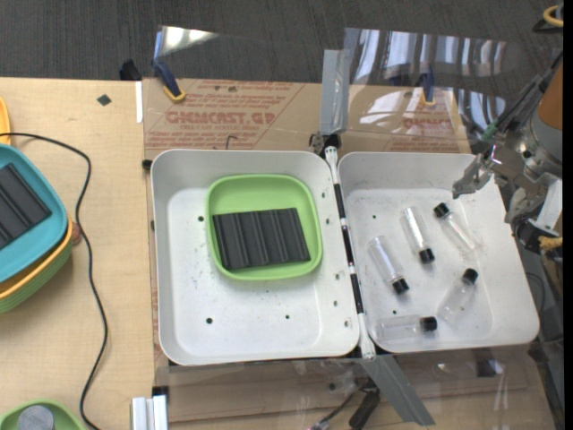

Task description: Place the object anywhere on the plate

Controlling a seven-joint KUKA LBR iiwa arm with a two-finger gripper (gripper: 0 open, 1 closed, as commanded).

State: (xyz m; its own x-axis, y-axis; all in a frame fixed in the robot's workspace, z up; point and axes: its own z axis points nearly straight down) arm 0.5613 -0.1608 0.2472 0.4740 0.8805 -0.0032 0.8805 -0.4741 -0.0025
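A square green plate (304, 195) with a black ridged insert (262, 238) lies in the left white bin (179, 312). The right white bin (501, 330) holds several clear vials with black caps, among them one (414, 231) near the middle, one (385, 261) to its left and one (403, 327) against the front wall. My gripper (473, 176) hangs over the back right corner of the right bin, close to a vial (454, 225) lying there. The grey arm (544, 164) comes in at the right edge. Nothing shows in the gripper.
Stacked teal and green dishes (31, 231) sit at the left edge of the wooden bench, with a black cable (89, 267) looping past them. Cardboard (233, 115) and clear plastic sheets (421, 88) stand behind the bins.
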